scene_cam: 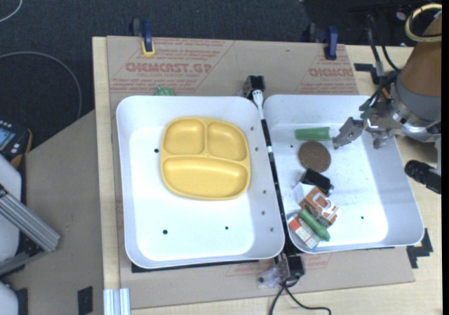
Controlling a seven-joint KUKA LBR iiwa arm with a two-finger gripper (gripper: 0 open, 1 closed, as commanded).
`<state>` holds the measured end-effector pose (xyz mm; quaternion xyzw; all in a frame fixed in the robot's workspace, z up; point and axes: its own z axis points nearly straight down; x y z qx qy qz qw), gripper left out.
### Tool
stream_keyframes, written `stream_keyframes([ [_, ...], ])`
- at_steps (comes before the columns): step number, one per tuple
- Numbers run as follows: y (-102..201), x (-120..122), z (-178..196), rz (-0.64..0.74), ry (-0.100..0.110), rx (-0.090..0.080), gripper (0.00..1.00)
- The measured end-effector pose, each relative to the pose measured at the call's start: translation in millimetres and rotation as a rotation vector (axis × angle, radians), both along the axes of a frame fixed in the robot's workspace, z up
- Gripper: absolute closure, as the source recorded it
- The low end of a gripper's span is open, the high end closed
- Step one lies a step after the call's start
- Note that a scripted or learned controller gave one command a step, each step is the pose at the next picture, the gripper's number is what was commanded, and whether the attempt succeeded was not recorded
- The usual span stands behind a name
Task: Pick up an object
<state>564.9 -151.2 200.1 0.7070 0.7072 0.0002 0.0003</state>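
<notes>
White right bin (pixel 393 226) holds the candidates, a green marker (pixel 312 134), brown disc (pixel 315 156) and near-left clutter pile (pixel 314 214); tool (pixel 365 131) hovers at far right, grip state unreadable, nothing visibly held, and a descent here risks closing on bare floor.

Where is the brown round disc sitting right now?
The brown round disc lies in the right bin, toward its upper left, just below the green cylinder and above the small black block.
</notes>
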Motion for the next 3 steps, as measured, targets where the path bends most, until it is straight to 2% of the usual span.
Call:
stream_keyframes([
  [1,83.2,-7.0,-16.0,0.004,0.005,0.003,0.00],
  [2,101.0,-53.9,-15.6,-0.001,0.007,0.003,0.00],
  [3,150.0,-43.0,-15.7,0.004,-0.001,0.001,0.00],
])
